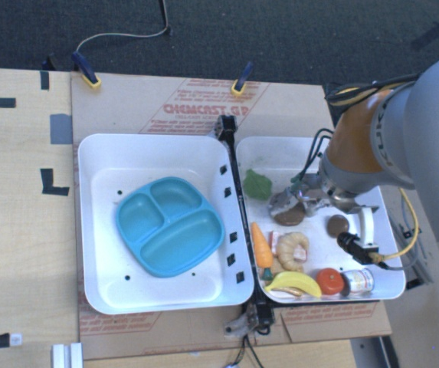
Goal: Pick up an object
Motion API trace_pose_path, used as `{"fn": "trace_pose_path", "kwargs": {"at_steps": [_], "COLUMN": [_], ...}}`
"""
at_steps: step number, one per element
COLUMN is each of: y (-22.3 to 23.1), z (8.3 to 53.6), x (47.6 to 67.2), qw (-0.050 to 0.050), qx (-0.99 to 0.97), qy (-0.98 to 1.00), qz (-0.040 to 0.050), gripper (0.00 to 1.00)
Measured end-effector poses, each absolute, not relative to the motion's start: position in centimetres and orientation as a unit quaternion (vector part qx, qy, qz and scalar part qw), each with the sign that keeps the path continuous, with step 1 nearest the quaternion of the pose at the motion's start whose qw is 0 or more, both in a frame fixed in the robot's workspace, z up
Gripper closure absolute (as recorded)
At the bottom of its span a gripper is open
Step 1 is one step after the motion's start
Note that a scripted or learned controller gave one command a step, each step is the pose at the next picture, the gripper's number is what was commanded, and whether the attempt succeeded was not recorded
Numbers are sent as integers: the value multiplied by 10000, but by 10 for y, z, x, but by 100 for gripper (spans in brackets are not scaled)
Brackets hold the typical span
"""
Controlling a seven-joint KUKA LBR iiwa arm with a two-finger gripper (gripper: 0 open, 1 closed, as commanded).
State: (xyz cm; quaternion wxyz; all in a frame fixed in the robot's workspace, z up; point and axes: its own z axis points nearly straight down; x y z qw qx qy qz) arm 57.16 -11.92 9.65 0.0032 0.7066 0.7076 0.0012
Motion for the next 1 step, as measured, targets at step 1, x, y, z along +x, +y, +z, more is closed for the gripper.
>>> {"fn": "trace_pose_path", "kwargs": {"at_steps": [1], "y": [-49], "z": [192], "x": [564], "qw": [-5], "qx": [7065], "qy": [7077], "qz": [-2], "gripper": [100]}}
